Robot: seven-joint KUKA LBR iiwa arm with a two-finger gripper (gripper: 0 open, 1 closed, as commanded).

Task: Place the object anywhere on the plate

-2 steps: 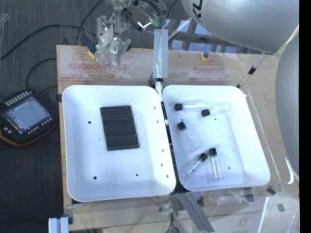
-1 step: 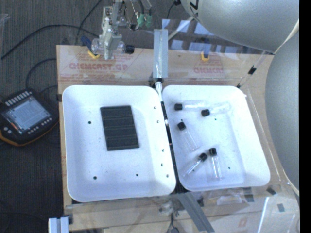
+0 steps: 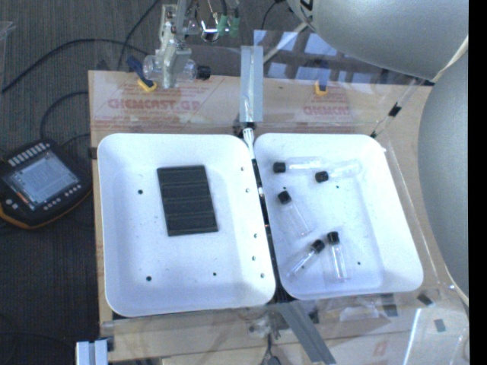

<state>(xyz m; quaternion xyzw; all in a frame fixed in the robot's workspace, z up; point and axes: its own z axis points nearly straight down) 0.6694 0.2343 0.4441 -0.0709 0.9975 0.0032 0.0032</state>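
Bright, even light; bins w/ glare

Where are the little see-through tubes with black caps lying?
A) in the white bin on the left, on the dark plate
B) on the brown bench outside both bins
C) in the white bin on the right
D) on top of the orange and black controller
C: the capped tubes all lie scattered in the right bin, while the left bin holds the dark ribbed plate.

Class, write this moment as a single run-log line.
tool: above bench's far edge | plate: left bin | vials: right bin | placement: not yet done
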